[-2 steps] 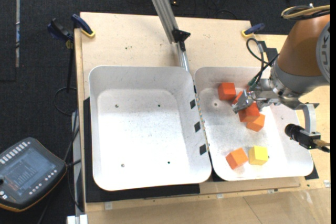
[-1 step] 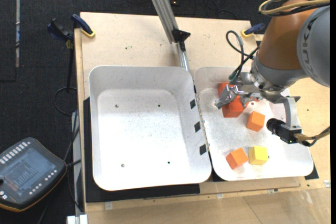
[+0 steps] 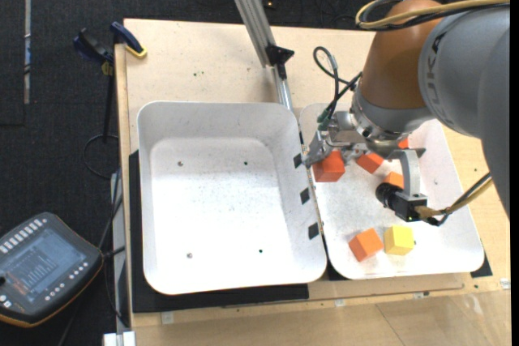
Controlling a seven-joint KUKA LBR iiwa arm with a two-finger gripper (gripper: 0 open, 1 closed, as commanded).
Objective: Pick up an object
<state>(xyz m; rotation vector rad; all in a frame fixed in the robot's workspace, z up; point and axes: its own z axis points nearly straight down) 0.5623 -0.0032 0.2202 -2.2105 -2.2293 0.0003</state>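
While the gripper [image 3: 334, 151] sits low in the right bin [image 3: 454, 255], an orange block [image 3: 329, 168] lies just below its fingers, touching or nearly so; whether they are apart or clamped on it I cannot tell. If only a corner is caught, the block may slip during lifting. Another orange block [image 3: 369, 162] sits just right of the fingers and could be nudged, while the orange cube [image 3: 366, 244] and yellow cube [image 3: 399, 240] lie well below them.

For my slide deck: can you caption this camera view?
Robot arm's gripper low over an orange block in the right bin, near a yellow block.
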